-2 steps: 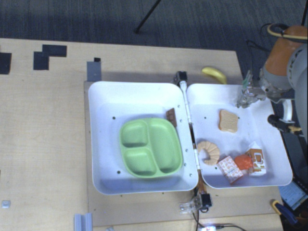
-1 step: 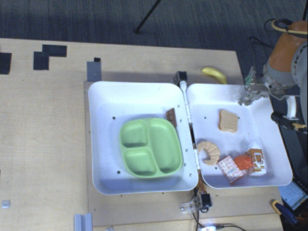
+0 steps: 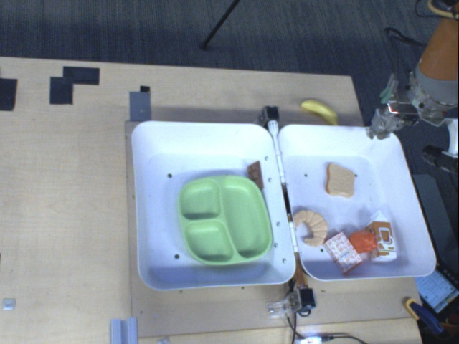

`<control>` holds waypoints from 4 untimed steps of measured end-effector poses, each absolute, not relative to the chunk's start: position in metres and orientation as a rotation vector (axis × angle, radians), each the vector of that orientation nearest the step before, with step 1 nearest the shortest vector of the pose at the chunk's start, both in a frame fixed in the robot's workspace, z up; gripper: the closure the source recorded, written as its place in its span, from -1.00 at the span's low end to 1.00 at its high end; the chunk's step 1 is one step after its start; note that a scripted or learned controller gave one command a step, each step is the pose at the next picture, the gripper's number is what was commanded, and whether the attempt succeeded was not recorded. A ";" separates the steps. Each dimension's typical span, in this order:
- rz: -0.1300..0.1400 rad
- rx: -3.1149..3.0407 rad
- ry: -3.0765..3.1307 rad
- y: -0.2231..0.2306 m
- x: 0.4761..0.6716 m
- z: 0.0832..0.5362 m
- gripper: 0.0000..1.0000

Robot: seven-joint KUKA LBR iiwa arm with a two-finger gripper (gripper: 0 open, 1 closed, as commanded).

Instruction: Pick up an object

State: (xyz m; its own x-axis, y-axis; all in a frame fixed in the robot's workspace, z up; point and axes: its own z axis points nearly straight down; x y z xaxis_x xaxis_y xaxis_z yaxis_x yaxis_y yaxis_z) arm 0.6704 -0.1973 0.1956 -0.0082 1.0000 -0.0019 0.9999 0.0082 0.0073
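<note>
Beyond the red carton [image 3: 343, 250], the gripper [image 3: 380, 128] hovers at the bin's corner, aperture unclear.

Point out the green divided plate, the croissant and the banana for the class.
green divided plate [image 3: 224, 219]: camera view, on the ridge between its compartments, in the left bin.
croissant [image 3: 310, 226]: camera view, on its curved middle, in the right bin.
banana [image 3: 319, 110]: camera view, on its yellow middle, on the bench behind the bins.

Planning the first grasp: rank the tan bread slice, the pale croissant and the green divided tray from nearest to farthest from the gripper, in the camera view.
1. Tan bread slice, right bin, upper part, nearest the gripper.
2. Pale croissant, right bin, by the divider.
3. Green divided tray, left bin.
</note>
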 end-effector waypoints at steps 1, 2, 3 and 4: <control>0.004 2.210 2.227 -0.197 0.670 0.194 -1.00; 0.001 2.214 2.229 -0.164 0.635 0.105 -1.00; 0.006 2.214 2.224 -0.109 0.571 0.086 -1.00; 0.004 2.216 2.219 -0.156 0.527 0.193 -1.00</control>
